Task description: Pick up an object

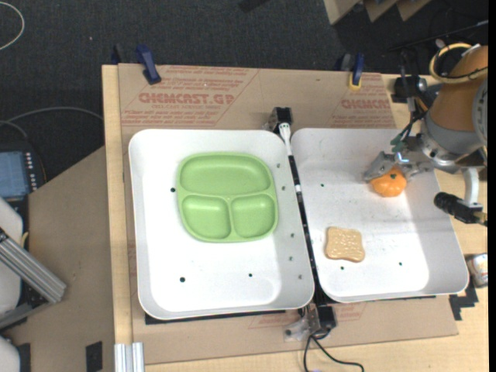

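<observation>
A small orange fruit-like toy (389,186) lies in the upper right part of the right bin (422,242). My gripper (394,170) hangs directly over it, reaching in from the right, with its grey fingers spread apart on either side of the toy's top. The jaws look open, and the toy still rests on the bin floor. A tan, toast-like piece (344,244) lies near the front middle of the same bin, well away from the gripper.
The left bin (151,239) holds a green three-compartment plate (227,196). A black divider strip (296,200) runs between the bins. The arm's grey and orange body (457,107) stands over the right bin's far right corner.
</observation>
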Motion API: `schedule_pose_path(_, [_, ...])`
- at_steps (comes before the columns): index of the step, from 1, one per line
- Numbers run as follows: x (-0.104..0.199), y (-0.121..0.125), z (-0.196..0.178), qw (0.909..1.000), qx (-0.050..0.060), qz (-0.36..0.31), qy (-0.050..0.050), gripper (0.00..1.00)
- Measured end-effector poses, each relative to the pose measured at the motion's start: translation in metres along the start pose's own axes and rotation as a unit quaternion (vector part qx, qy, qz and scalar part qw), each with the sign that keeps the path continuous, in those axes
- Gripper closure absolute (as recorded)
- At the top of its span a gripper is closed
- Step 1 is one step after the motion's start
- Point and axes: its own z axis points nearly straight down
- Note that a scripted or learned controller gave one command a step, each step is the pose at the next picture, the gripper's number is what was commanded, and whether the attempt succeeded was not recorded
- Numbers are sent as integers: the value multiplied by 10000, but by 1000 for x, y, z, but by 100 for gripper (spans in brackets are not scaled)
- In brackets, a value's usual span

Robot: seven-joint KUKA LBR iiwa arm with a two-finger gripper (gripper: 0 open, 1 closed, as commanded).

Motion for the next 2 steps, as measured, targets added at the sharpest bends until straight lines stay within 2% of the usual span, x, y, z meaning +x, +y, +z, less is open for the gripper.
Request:
schedule_pose_path(1, [-1,0,-12,10000,-24,0,-16,100])
schedule_pose_path(2, [71,5,0,10000,3,-4,-38,100])
